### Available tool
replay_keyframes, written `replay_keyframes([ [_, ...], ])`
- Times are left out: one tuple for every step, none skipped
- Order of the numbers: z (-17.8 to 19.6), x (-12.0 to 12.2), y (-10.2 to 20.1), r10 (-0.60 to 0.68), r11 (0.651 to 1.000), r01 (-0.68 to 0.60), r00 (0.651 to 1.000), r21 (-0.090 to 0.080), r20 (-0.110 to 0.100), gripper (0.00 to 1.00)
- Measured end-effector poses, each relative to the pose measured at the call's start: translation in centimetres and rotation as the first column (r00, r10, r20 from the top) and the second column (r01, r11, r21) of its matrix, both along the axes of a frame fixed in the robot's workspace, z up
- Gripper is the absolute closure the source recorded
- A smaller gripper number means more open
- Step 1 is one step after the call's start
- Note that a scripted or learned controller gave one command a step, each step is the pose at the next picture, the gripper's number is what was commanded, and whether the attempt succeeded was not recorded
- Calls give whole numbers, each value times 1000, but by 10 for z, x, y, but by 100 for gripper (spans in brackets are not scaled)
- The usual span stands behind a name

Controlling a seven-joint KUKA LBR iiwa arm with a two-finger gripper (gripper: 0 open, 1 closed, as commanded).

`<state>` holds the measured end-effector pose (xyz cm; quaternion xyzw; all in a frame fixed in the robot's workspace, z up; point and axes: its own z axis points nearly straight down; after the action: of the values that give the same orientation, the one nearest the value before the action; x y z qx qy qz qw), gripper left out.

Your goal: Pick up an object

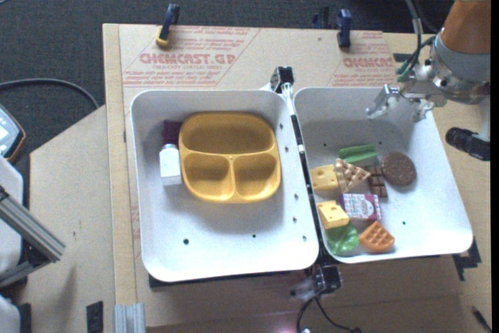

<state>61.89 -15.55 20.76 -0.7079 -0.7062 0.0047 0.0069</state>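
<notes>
The right bin (437,203) holds a cluster of toy food. It includes a green piece (357,153), a round brown cookie (398,168), a cheese wedge (324,178), a lattice cracker (352,174), a pink carton (361,207), a second cheese block (334,214) and an orange waffle (376,238). My gripper (401,107) hangs over the bin's far right part, above and behind the food. Its fingers are spread open with nothing between them.
The left bin (148,207) contains a yellow divided plate (229,157), a small white bottle (170,164) and a dark purple item (171,129). Clamps (167,25) hold the board at the back. A bare stretch of right-bin floor lies under the gripper.
</notes>
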Motion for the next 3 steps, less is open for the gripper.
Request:
replay_keyframes([
  [9, 3, 0, 2, 1000, -2, 1000, -3, 15, 0],
  [-40, -7, 3, 2, 1000, -2, 1000, -1, 9, 0],
  [-105, -11, 5, 2, 1000, -2, 1000, -1, 8, 0],
])
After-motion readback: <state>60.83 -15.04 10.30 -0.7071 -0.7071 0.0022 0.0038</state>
